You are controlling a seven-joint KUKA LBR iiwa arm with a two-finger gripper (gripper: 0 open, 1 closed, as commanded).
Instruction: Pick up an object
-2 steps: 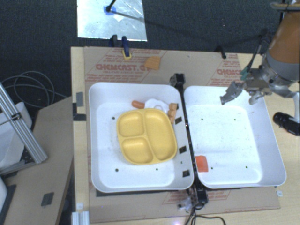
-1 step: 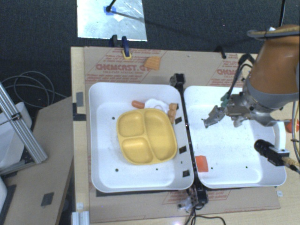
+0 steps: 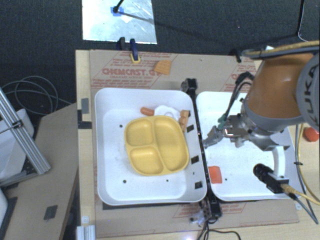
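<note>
Overhead, the grey arm (image 3: 285, 84) with its orange band reaches in from the right over the right bin (image 3: 235, 189). In the left bin (image 3: 107, 184) lies a yellow divided plate (image 3: 155, 145), its long axis running from far left to near right. Behind it sit a white cup (image 3: 167, 112), a tan block (image 3: 184, 117) and a small orange sausage (image 3: 147, 111) lying left to right. An orange block (image 3: 215, 174) rests in the right bin's near-left part. The gripper (image 3: 210, 138) points left near the bins' divider, nothing visible between its fingers; how wide they stand I cannot tell.
</note>
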